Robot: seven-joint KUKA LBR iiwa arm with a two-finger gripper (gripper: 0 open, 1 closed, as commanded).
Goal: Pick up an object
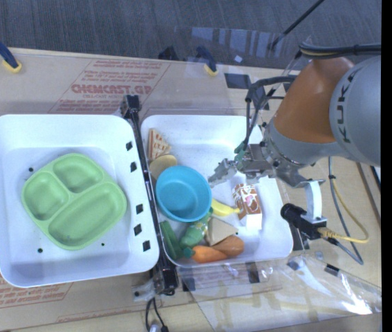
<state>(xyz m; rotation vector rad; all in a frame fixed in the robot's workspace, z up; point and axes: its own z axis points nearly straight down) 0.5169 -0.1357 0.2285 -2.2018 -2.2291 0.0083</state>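
Two white bins (2, 185), tool (234, 173) half hidden under arm (320, 109), grip state unclear.

A robotics lab: a cardboard-covered worktop (78, 92) held by blue clamps (5, 56) bears two white bins (5, 206), toy food (209, 253) lies in the right one, cables (351, 216) trail at right, and grey carpet (113, 12) lies beyond.
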